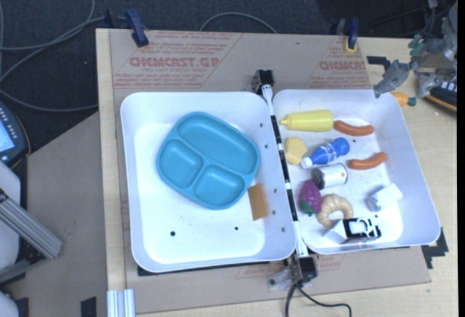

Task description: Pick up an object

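So the surface (109,163) carries two white bins. Left bin (145,228) has a big blue divided plate (208,158) plus a small tan block (257,202). Right bin (414,192) holds a yellow bottle (309,120), two sausages (354,129), a croissant (333,208) and purple grapes (309,196). The claw (396,75) hovers over the right bin's far corner, can't tell how open, nothing visibly in it.

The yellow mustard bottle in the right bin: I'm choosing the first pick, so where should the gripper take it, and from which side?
Take the yellow mustard bottle across its broad middle, coming straight down. It lies on its side, long axis left to right, cap toward the divider. The sides facing the bin's far and near walls look free; the sausage lies just off its right end, so avoid closing along its length.
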`<action>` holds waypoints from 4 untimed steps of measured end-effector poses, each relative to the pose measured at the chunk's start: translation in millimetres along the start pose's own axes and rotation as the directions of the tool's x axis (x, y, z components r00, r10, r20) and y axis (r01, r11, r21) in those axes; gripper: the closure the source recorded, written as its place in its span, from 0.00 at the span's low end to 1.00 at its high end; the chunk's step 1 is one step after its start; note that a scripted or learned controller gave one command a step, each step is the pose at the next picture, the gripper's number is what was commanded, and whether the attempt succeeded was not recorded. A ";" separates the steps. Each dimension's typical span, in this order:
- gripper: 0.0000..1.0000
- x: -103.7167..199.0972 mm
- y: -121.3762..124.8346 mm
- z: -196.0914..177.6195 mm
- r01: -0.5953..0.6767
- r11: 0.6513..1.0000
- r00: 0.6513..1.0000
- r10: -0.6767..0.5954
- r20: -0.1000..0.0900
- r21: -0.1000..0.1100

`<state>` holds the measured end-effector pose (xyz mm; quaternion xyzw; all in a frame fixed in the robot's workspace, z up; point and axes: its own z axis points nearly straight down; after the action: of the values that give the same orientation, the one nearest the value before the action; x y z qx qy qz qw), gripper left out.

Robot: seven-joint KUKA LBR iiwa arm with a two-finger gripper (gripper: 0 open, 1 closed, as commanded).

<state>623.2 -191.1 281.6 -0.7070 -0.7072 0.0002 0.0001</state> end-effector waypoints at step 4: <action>0.00 67.9 34.5 202.5 0.005 0.999 1.000 -0.004 -0.012 0.048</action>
<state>657.6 -123.2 79.1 -0.7052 -0.7086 0.0128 0.0213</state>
